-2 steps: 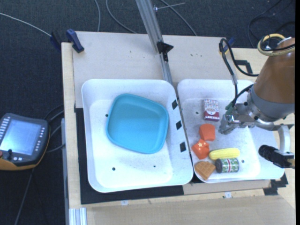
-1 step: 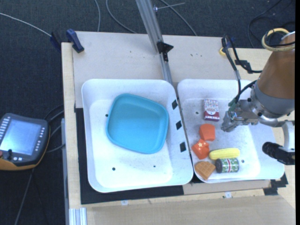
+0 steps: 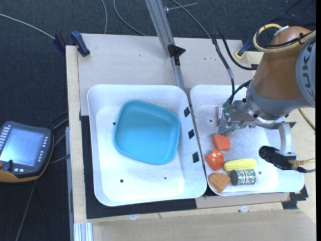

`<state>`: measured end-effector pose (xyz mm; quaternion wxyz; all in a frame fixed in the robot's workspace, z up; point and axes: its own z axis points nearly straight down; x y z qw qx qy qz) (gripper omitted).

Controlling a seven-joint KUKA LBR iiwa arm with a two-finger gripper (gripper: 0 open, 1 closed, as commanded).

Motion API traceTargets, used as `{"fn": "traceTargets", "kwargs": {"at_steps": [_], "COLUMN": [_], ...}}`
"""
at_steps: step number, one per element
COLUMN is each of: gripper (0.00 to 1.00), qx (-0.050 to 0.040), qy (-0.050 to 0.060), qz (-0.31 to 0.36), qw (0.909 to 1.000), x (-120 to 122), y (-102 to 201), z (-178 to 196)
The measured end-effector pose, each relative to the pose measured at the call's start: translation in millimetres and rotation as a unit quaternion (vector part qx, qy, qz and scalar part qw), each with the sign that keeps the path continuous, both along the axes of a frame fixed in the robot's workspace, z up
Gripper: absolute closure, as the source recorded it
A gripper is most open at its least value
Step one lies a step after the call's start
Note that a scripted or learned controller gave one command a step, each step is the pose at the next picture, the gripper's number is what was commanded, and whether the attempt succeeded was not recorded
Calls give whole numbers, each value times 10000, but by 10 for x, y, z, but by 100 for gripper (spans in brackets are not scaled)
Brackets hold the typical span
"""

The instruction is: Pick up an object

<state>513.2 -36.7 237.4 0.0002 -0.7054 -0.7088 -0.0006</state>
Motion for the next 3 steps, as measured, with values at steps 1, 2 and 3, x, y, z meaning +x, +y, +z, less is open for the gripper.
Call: {"fn": "traceTargets", "kwargs": {"at_steps": [1,2,3], "gripper": [100,100,100], "qx": [-1,-1,0], "qy": [-2,-3,1], "qz": [-4,-4,-2], "qw": [10000,10000,10000], "x": [264,479,733], "y": [380,796,1286], "z": [72,130,163]}}
